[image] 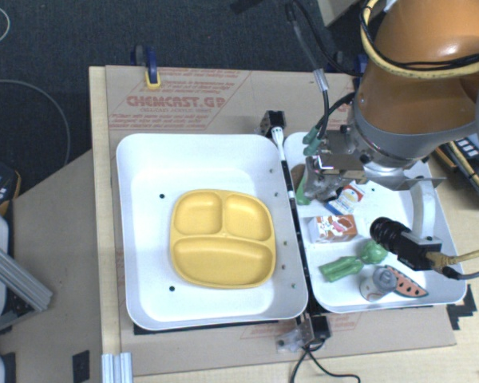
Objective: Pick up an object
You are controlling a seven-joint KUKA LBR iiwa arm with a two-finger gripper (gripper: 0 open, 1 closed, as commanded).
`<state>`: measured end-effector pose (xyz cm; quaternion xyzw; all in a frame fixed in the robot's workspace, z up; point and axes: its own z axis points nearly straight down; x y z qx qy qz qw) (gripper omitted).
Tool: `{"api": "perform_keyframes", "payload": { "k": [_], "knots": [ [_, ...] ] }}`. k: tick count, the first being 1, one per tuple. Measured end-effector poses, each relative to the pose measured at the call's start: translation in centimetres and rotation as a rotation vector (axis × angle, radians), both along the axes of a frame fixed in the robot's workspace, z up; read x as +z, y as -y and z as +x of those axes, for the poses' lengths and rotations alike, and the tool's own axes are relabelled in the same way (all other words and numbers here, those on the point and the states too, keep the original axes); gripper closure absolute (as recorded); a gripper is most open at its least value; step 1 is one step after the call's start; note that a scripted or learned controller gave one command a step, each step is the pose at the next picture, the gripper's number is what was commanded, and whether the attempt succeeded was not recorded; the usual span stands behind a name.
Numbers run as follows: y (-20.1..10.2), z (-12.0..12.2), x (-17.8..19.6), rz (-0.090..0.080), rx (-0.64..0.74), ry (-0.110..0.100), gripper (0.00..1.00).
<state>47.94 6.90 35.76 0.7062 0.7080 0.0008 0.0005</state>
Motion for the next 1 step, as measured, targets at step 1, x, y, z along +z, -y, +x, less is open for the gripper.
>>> {"api": "perform_keyframes", "payload": {
  "k": [1],
  "knots": [
    [0.81, 0.04, 3.23, 0.0, -0.002, 0.004, 1.0]
  ]
}}
